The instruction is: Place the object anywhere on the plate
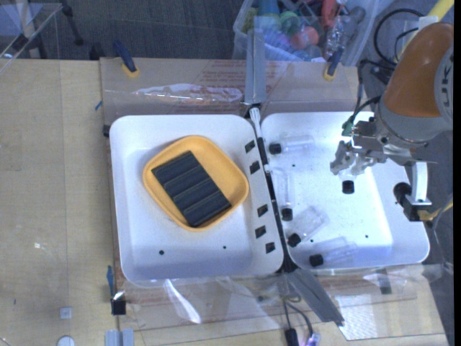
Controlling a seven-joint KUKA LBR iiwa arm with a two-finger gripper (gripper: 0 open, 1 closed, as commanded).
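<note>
Wooden bench [50,193]; two white bins [130,258]; clutter-filled clear tub [310,13] behind.

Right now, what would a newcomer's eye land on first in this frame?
Probably the yellow plate in the left bin, with a dark ribbed block lying on it. Next, the arm's orange band at the right, with the gripper hanging above the right bin.

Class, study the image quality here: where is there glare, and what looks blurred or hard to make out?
Camera view: strong glare washes out the right bin, so its clear items barely show; the end effector looks soft and smeared; the yellow plate and dark object are evenly lit and sharp.
</note>
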